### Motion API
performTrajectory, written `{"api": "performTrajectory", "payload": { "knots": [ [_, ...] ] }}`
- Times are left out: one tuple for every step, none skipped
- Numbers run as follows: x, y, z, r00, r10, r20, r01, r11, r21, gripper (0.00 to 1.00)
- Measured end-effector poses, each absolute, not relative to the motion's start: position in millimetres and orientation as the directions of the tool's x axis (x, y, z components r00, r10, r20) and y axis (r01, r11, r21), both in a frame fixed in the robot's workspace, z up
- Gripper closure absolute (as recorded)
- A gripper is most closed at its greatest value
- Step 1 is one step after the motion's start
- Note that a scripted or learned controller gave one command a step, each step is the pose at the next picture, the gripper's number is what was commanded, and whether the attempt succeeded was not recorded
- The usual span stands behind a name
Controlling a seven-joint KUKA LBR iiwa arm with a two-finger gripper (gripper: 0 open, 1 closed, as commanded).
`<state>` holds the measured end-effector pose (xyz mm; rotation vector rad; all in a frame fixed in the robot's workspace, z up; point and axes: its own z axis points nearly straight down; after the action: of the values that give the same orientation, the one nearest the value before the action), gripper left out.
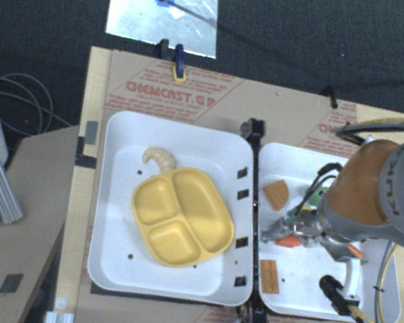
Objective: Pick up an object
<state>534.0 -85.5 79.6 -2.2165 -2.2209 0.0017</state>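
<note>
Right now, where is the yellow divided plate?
The yellow plate lies in the left bin, roughly centred, just below a small pale curved piece.

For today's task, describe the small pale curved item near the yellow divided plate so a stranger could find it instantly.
Start at the left white bin, which holds a yellow three-compartment plate. Look at the plate's upper left edge: the pale curved piece lies there on the bin floor, touching or nearly touching the rim. It is cream and hook-shaped, unlike the flat orange-brown blocks in the right bin.
</note>
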Motion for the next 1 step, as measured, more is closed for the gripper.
{"api": "performTrajectory", "payload": {
  "knots": [
    [537.0, -88.1, 95.0, -0.001, 1.0, 0.0, 1.0, 0.001, 0.003, 1.0]
  ]
}}
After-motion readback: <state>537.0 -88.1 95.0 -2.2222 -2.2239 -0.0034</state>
